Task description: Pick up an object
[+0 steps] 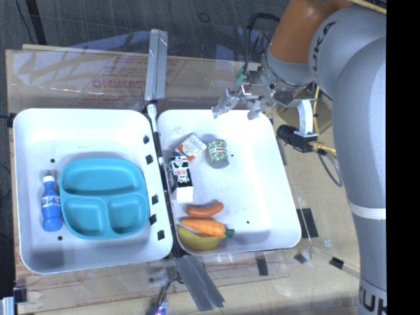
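Note:
The right bin (262, 176) holds several small things: a green-labelled can (217, 152), a red and white packet (190, 146), a black and white carton (181, 174), a sausage (204, 209), a carrot (205, 228) and a banana (197, 241). My gripper (237, 106) hangs over the far rim of the right bin, above and right of the can. Its fingers (223, 108) are spread apart with nothing between them.
The left bin (33, 136) holds a blue divided tray (104, 197) and a blue bottle (51, 203) beside it. A metal divider bar (156, 64) stands between the bins at the back. The grey arm (354, 110) fills the right side.

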{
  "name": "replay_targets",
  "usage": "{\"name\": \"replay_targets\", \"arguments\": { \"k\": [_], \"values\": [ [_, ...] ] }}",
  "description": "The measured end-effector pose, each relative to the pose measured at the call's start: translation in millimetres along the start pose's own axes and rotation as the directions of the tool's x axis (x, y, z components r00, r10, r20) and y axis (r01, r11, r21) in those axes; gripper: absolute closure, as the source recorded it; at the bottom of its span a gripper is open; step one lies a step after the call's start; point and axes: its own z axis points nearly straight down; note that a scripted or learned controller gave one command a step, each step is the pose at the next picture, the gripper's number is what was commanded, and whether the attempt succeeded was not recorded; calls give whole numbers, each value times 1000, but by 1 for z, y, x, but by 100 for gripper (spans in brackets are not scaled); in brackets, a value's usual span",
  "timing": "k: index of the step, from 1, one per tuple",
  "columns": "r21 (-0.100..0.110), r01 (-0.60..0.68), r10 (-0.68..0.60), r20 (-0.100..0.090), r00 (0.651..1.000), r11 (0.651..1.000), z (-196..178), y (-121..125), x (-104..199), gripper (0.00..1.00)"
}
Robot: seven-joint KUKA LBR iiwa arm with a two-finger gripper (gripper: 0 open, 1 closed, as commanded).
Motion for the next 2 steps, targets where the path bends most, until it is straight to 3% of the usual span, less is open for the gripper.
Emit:
{"name": "replay_targets", "arguments": {
  "k": [1, 2],
  "values": [
    [-5, 135, -135, 1, 991, 991, 151, -18, -48, 0],
    [-3, 140, -140, 2, 990, 990, 141, -18, -47, 100]
  ]
}}
